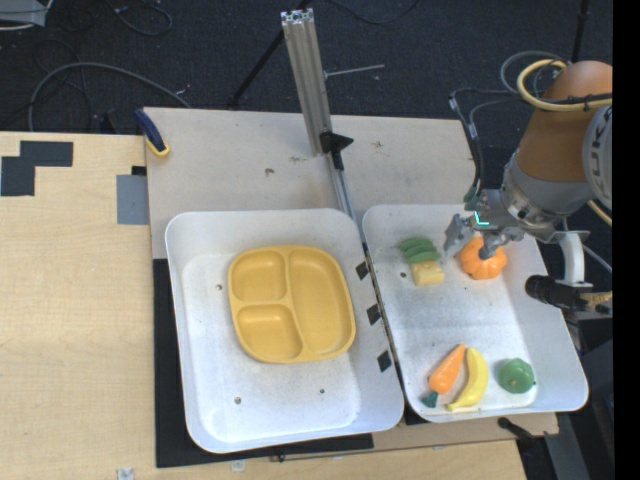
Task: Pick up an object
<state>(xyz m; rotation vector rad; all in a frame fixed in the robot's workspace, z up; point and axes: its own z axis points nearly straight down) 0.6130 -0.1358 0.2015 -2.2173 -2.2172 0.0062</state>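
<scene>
Risk first: gripper (484,236) sits right over the orange fruit-shaped toy (482,262) near the far edge of the right bin (560,393), and whether its fingers are spread or clenched I can't tell from this angle. Fingertips look to be at or touching the top of the toy, but nothing shows it between them, so not calling it held.

Failure modes, my read:
- Toy is round and looks smooth. An off-centre close would likely squirt it sideways toward the bin's far-right corner or into the neighbours.
- Green piece (417,249) and pale yellow block (428,274) lie just beside it, toward the bin's left edge. A wide approach could clip or drag them.
- Toy is close to the far rim. A push instead of a pinch could pin it against the wall.
- Descending too far means finger contact with the bin floor.

Count:
- Bins: 2, side by side.
- Left bin (200,388): 1 yellow divided tray (292,302), three compartments, roughly mid-bin.
- Right bin, far part: 1 orange toy, 1 green piece, 1 pale yellow block.
- Right bin, near edge: 1 carrot (447,369), 1 banana (470,381) touching it, 1 green round item (516,375) toward the near-right corner.
- Total loose items in right bin: 6.

Near-edge group is well apart from the gripper, no interference expected there.
</scene>
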